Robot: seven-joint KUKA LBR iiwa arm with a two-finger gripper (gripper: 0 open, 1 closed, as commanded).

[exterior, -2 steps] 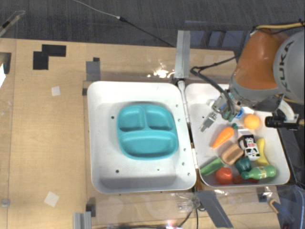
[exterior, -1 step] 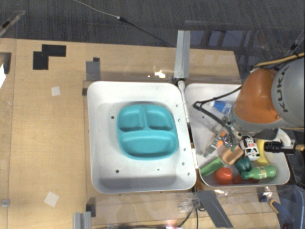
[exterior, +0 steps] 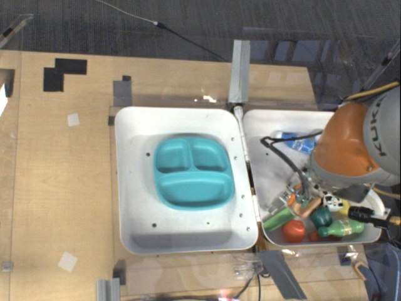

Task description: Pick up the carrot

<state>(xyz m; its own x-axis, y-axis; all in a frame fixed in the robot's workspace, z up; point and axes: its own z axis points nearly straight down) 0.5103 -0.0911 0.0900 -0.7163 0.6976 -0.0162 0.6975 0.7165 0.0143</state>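
Note:
My gripper point(exterior: 301, 198) is low in the right bin point(exterior: 269, 168), pointing down into a pile of toy food at the bin's front. A small orange piece, apparently the carrot point(exterior: 289, 199), shows just left of the gripper tip, mostly covered by it. I cannot tell whether the gripper touches it. The orange wrist band point(exterior: 343, 144) and grey arm hide the bin's right half.
Around the gripper lie a long green vegetable point(exterior: 279, 218), a red tomato point(exterior: 294, 231), a dark green pepper point(exterior: 321, 217) and another green item point(exterior: 342, 229). A blue packet point(exterior: 301, 144) lies at the bin's back. The left bin point(exterior: 135, 168) holds a teal divided plate point(exterior: 193, 171).

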